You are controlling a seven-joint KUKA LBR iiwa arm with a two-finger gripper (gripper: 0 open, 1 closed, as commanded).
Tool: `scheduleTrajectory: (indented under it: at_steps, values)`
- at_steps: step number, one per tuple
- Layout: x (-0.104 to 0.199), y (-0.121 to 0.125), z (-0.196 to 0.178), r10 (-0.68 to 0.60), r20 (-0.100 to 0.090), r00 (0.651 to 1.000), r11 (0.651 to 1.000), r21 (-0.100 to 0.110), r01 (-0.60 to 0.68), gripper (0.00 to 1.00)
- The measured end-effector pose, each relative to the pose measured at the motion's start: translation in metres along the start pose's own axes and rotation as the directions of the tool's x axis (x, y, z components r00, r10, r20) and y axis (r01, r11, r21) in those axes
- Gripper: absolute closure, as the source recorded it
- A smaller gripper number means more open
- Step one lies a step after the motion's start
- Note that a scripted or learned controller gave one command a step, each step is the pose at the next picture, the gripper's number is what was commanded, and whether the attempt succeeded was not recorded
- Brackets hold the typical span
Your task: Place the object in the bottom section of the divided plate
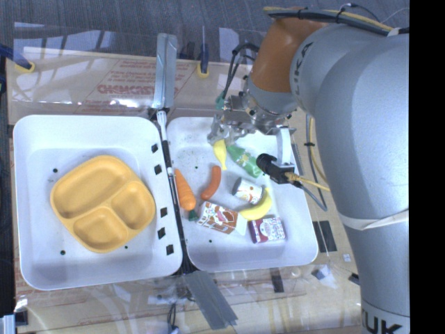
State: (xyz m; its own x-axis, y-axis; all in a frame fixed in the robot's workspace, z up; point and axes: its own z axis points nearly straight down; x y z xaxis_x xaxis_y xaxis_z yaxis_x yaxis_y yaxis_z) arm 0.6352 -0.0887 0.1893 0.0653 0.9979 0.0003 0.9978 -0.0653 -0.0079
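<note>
The yellow divided plate (103,202) lies in the left bin (28,256), with nothing in any of its three sections. My gripper (224,136) is low over the back of the right bin (299,249). A small yellow curved piece (220,154) sits directly under its tip, touching or nearly touching it. I cannot see whether that piece is gripped or just lying on the bin floor. A green packet (245,160) lies just to the right of the piece.
Further forward in the right bin are a carrot (184,190), a sausage (212,182), a small can (245,188), a banana (256,207), a printed carton (217,218) and a dark red box (268,229). A raised divider (167,179) separates the bins. The arm covers the right bin's back right corner.
</note>
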Motion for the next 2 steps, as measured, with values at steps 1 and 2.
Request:
scheduleTrajectory:
  at_steps: [1,2]
  values:
    - [0.052,-0.019,-0.038,-0.122,0.001,0.993,0.993,-0.002,0.122,1.0]
    - [0.11,-0.089,-0.036,-0.15,0.002,0.989,0.989,0.0,0.15,1.0]
